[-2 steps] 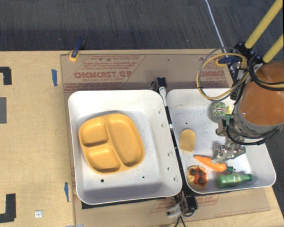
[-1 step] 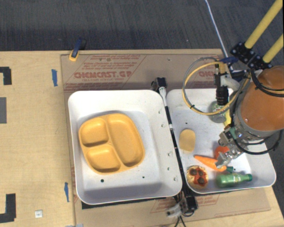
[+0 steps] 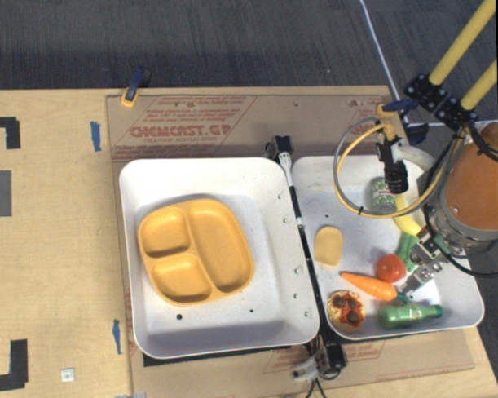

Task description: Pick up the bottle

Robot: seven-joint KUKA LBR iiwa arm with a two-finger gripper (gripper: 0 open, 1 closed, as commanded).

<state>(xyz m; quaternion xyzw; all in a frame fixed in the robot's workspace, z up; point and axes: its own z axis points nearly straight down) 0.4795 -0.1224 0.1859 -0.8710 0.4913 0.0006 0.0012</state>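
While the claw [image 3: 421, 267] is hanging over the right bin [image 3: 465, 313], its opening cannot be told. Green bottle [image 3: 410, 313] is lying on its side near that bin's front edge, just below the claw. Carrot [image 3: 369, 285], tomato [image 3: 390, 267] and potato [image 3: 328, 245] are lying alongside. Yellow divided tray [image 3: 195, 250] is sitting in the left bin [image 3: 150, 181].

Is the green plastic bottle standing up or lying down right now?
Lying down. The green plastic bottle rests on its side on the right white bin floor, long axis roughly horizontal, just below the orange carrot.
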